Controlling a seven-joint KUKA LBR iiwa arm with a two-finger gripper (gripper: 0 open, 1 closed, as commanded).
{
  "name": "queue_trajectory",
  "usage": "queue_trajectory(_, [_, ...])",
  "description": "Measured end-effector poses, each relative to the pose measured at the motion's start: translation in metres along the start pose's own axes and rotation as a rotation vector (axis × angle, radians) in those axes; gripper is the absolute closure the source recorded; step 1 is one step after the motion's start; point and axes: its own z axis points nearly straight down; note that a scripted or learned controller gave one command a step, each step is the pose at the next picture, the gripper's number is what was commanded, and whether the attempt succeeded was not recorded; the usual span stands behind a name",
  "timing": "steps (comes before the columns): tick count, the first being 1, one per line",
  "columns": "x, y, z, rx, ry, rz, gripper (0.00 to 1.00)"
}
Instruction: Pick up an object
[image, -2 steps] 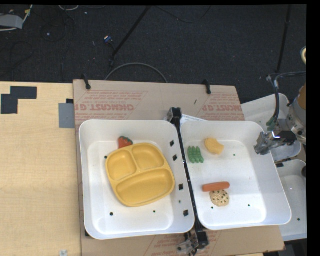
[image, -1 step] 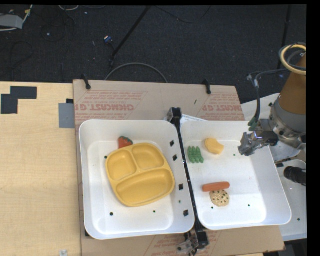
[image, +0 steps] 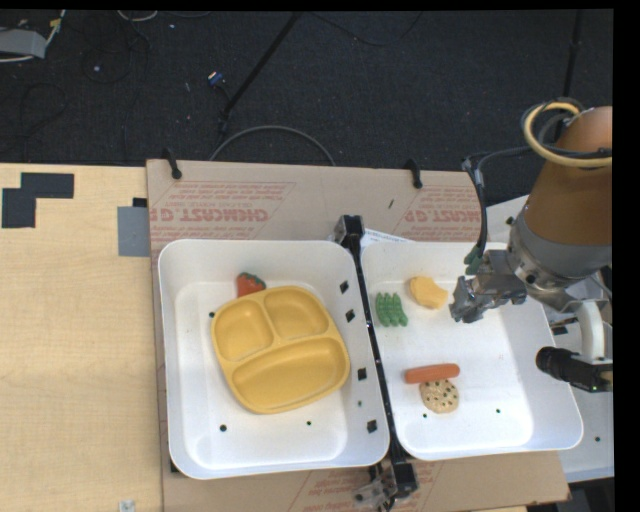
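The right bin (image: 520, 420) holds a yellow chunk (image: 428, 292), a green pea-pod toy (image: 390, 309), an orange-red sausage (image: 432, 374) and a round cookie (image: 439, 397). My gripper (image: 466, 305) hangs over the upper right part of this bin, just right of the yellow chunk and apart from it. I see nothing between its fingers.
The left bin (image: 190, 420) carries a yellow divided plate (image: 280, 347) with a small carrot toy (image: 249, 284) behind it. A black divider (image: 365, 340) runs between the bins. The arm's orange band (image: 572, 195) looms over the right bin's far right side.
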Motion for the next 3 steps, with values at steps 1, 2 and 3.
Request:
queue_trajectory(1, [0.048, -0.012, 0.018, 0.001, 0.000, -0.001, 1.00])
queue_trajectory(2, [0.108, -0.019, 0.033, 0.001, 0.000, -0.001, 1.00])
queue_trajectory(3, [0.157, -0.032, 0.042, 0.001, -0.001, 0.000, 1.00])
